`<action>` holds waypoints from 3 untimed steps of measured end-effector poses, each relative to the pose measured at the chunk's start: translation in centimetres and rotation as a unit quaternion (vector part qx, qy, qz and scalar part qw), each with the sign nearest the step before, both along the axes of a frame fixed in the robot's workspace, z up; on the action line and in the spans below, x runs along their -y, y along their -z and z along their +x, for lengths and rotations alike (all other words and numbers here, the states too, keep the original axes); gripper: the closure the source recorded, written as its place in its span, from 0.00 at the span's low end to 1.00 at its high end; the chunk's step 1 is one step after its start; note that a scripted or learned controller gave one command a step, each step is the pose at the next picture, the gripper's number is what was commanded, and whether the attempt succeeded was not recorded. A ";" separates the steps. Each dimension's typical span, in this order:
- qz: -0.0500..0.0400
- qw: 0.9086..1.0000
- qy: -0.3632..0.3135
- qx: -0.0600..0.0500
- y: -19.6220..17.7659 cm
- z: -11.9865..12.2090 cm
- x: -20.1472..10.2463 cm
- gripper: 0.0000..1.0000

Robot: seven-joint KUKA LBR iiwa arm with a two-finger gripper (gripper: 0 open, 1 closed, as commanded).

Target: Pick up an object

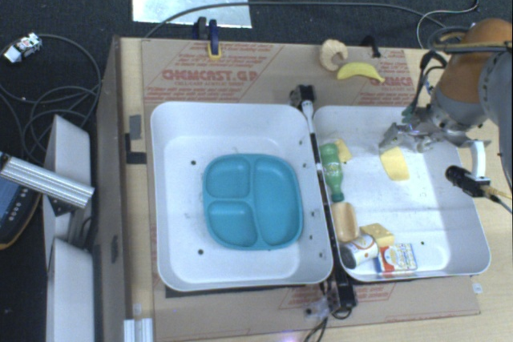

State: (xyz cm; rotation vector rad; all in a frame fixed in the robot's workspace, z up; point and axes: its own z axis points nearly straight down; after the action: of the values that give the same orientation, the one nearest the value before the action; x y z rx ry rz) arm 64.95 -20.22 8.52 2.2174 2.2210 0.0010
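My gripper hovers over the upper middle of the right bin, and its fingers look open with nothing between them. Just below it a yellow block lies on the bin floor, apart from the fingers. Along the bin's left wall lie a green bottle, a small yellow piece and a tan object. In the front left corner sit a yellow wedge, a white and red cup and a printed packet.
The left bin holds a blue divided plate. A banana and a beige ring-shaped object lie on the cardboard behind the right bin. The arm's body and a black fitting overhang the right bin's right side.
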 end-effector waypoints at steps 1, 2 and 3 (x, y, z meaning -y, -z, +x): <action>0.001 1.000 -0.001 0.000 -1.1 -2.6 -4.6 0.00; 0.000 1.000 0.000 0.002 -5.0 2.0 0.4 0.00; 0.000 1.000 0.000 -0.001 -2.8 -1.7 0.4 0.00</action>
State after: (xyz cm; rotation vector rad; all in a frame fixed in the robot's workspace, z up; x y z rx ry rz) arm 63.22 -20.66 11.30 2.2187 2.2222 0.0003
